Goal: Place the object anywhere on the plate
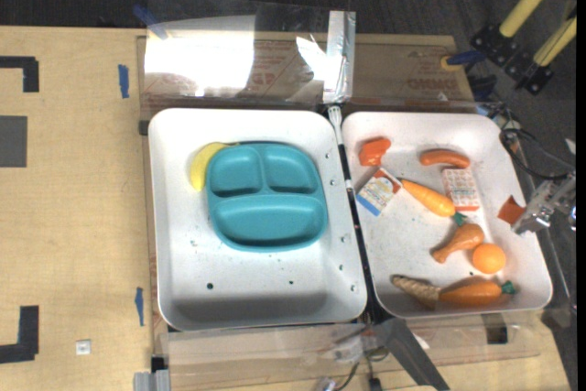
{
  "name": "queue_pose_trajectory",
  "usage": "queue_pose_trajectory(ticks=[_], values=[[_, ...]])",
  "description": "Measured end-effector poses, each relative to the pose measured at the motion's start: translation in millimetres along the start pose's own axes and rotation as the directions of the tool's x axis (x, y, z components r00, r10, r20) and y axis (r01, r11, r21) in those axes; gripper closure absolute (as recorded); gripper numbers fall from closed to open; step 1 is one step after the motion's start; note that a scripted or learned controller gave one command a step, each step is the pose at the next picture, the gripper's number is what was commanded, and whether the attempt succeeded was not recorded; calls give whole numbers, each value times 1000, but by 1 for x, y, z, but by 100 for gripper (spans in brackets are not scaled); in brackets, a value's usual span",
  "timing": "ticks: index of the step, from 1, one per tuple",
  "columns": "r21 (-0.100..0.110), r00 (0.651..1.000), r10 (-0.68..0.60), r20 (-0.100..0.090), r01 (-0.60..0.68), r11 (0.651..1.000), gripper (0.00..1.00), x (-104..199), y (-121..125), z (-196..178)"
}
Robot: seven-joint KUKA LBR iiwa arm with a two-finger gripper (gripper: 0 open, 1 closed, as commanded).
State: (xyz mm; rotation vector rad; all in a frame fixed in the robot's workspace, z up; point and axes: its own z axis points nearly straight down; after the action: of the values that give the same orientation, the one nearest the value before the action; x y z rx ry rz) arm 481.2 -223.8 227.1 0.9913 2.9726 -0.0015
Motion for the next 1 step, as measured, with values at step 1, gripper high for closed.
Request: queue_pose_trajectory(ticks=[1], values=[[1,903,430,0,-430,903,100,2,3,-8]])
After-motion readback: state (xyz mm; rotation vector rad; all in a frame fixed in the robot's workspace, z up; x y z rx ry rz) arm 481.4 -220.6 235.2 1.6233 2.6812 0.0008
